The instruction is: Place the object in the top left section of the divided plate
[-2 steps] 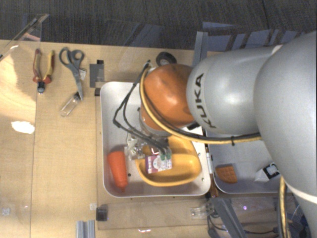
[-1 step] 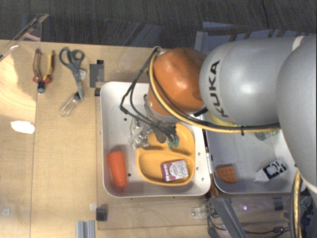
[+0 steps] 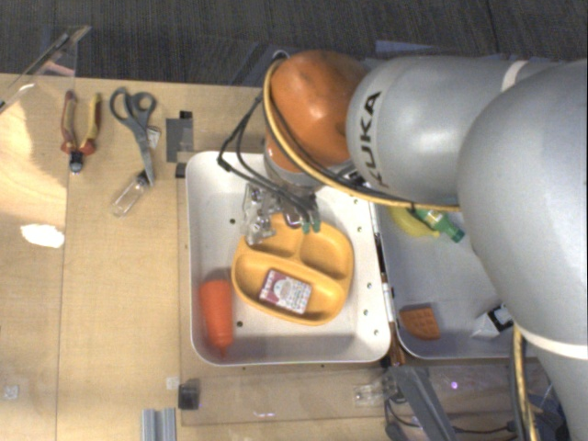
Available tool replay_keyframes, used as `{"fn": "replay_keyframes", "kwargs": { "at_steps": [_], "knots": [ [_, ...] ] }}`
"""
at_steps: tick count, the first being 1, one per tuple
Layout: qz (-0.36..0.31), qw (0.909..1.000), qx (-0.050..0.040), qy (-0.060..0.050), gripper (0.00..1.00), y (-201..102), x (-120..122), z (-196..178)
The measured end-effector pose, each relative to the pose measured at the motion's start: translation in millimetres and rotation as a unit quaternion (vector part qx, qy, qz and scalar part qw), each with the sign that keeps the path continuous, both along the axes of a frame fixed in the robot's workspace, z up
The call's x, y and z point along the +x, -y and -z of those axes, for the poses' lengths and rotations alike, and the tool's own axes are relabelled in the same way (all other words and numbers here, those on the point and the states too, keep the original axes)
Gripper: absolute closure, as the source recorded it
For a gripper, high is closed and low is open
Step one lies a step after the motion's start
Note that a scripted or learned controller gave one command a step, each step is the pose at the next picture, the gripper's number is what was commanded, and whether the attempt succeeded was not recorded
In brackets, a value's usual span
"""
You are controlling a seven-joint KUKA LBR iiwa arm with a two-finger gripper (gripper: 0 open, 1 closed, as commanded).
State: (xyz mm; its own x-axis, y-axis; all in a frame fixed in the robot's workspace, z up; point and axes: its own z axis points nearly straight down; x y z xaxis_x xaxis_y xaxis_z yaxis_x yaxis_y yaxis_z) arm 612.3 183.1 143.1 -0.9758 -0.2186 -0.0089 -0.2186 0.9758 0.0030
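A yellow divided plate (image 3: 333,257) lies in the left white bin (image 3: 207,246). A small red and white packet (image 3: 286,291) rests in the plate's large front section. My gripper (image 3: 265,220) hangs over the plate's top left section, its metal fingers (image 3: 254,215) close above the rim. Whether anything sits between them I cannot tell. An orange carrot (image 3: 217,311) lies on the bin floor to the left of the plate.
The right bin (image 3: 441,283) holds a yellow and green item (image 3: 424,220) and an orange cracker-like piece (image 3: 420,321). Scissors (image 3: 138,122), pliers (image 3: 79,127) and a black block (image 3: 180,134) lie on the bench to the left. The arm covers the upper right.
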Motion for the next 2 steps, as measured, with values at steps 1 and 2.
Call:
{"fn": "replay_keyframes", "kwargs": {
  "at_steps": [1,2],
  "knots": [
    [0.015,0.9999,0.0006,0.001,1.00,-53,2,-152],
    [0.004,1.0000,0.0001,0.001,1.00,-53,16,-166]
  ]
}}
